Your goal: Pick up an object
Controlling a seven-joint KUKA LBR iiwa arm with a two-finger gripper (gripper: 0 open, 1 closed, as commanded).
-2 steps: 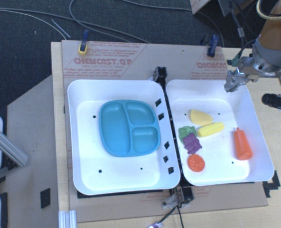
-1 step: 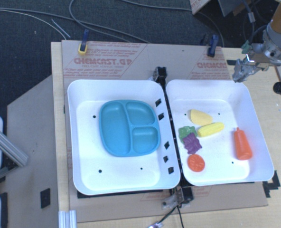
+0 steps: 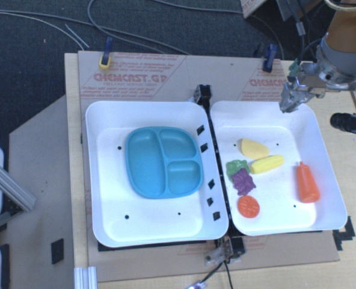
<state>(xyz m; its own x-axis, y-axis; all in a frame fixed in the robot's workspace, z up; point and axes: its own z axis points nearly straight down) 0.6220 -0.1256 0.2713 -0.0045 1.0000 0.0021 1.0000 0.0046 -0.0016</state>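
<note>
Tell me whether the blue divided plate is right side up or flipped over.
Right side up: the blue plate in the left bin shows its three hollow compartments facing the camera.

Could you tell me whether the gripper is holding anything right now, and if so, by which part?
Nothing is held: the gripper hangs over the right bin's far rim, apart from the toys.

toys (image 3: 250, 176) clustered mid right bin (image 3: 328, 161); edges free
</note>
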